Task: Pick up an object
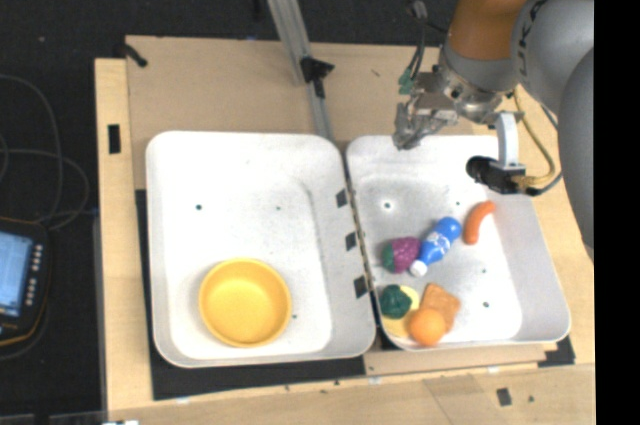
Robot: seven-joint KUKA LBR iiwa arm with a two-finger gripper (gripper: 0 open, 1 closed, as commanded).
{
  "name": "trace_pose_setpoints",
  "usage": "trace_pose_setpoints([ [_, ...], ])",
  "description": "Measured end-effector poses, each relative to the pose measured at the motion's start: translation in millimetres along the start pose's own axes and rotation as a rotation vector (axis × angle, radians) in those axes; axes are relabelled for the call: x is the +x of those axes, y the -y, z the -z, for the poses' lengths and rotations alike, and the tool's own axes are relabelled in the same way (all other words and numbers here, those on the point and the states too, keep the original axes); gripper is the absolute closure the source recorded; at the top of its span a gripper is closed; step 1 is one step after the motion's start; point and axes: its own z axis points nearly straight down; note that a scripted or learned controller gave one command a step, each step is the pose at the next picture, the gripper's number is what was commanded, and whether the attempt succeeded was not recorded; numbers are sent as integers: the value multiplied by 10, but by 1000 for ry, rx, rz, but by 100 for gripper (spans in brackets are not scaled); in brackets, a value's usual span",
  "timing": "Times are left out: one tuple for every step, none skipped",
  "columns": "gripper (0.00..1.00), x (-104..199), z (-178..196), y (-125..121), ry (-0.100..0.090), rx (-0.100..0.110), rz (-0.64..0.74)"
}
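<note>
The right bin [500, 318] holds several small things: a purple toy [405, 252], a blue and white bottle [436, 243], an orange carrot-shaped piece [479, 219], a green piece [396, 299], an orange ball [427, 327] and an orange-brown block [441, 301]. My gripper [408, 135] hangs over the far left corner of this bin, above its rim and well apart from the objects. Nothing shows between its fingers.
In the left bin [240, 183] a yellow bowl [244, 301] sits near the front. A slanted metal post [285, 13] rises behind the bins. A black device [15, 278] lies off the bench at the left.
</note>
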Motion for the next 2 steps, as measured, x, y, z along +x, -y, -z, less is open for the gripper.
trace_pose_setpoints([
  [100,545,81,64,-1,1,1],
  [100,1062,164,-7,0,-2,1],
])
